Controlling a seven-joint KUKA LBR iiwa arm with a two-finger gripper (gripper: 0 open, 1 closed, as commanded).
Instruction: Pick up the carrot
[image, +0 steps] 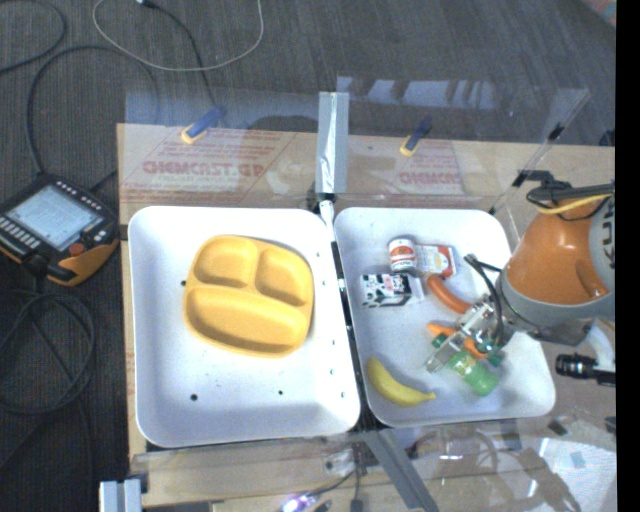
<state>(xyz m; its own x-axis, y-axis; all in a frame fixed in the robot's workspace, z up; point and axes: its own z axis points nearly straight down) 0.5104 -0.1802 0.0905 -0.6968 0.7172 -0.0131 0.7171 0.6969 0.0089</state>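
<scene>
The tray (250, 295) sits mid left bin (160, 400). In the right bin (520, 400), a banana (398, 384) lies by the front edge, a can (402, 253) near the back.

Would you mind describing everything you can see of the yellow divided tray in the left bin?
The yellow divided tray looks like glossy moulded plastic, rounded at the corners, with three hollows: two smaller ones at the far side and one long one at the near side. It lies flat, slightly turned, on the floor of the left white bin, near its middle. Nothing lies in its hollows, and nothing else touches it.
</scene>
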